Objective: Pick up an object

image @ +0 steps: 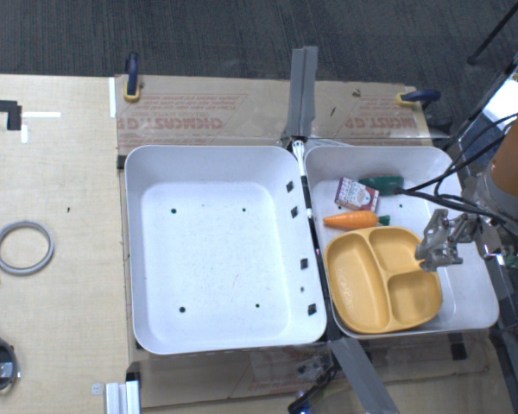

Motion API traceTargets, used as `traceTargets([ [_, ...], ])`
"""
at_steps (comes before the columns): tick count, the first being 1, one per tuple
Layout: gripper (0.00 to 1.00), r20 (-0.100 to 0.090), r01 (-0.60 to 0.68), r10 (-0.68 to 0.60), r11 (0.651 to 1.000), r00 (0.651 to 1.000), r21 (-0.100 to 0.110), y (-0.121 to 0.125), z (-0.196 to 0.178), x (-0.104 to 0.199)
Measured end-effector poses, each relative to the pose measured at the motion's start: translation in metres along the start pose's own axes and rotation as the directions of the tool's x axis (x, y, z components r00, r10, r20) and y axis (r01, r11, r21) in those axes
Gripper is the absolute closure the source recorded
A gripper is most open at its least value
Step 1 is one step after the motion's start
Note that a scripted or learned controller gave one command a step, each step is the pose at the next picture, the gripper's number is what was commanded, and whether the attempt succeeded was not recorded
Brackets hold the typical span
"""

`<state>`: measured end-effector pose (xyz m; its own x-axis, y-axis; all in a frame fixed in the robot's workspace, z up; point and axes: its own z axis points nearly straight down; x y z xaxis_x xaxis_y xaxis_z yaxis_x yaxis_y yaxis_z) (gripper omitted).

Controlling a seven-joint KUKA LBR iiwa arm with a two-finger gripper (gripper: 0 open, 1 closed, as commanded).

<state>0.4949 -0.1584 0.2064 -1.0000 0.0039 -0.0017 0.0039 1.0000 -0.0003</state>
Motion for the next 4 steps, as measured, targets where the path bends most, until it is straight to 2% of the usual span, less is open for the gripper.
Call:
traceTargets([
  [1,0.00,0.031,-0.024,0.024,1.000,0.999,0.005,0.009,0.085,0.004],
  [2,0.00,0.012,-0.331,0.331,0.944,0.944,-0.002,0.012,0.100,-0.063],
  [3,0.00,0.042,-0.659,0.659,0.752,0.751,-0.006,0.028,0.102,0.009],
  [4,1.00,0.046,-0.659,0.658,0.753,0.752,-0.003,0.025,0.094,0.008],
])
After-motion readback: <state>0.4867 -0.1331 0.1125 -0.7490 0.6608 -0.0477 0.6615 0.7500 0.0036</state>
